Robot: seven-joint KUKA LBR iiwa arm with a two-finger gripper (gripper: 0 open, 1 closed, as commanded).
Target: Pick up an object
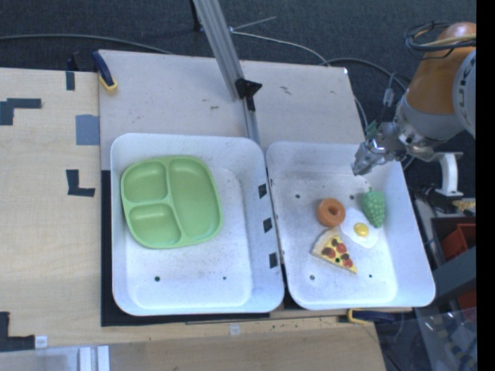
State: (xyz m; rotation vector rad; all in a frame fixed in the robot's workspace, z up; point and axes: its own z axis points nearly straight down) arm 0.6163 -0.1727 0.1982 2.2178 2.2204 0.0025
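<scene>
Setting: we identify a robotics lab or test cell, not a home or shop.
Bench (178,103): we see a plain pale board with scuffs and dark marks, mounted over dark carpet-like flooring.
Bins: we note two shallow white bins, left (139,284) and right (402,277), set side by side and speckled with wear.
Arm (437,83): we observe an industrial grey arm with an orange band reaching in from the right.
Fixtures: we see a slanted metal rail (220,37) above the bins, loose cables (294,45) along the floor, and grey tape marks (87,128) on the adjoining wooden surface (46,230).
Props: we note plastic toy food (344,226) and a green divided plate (170,201), typical test objects.
</scene>
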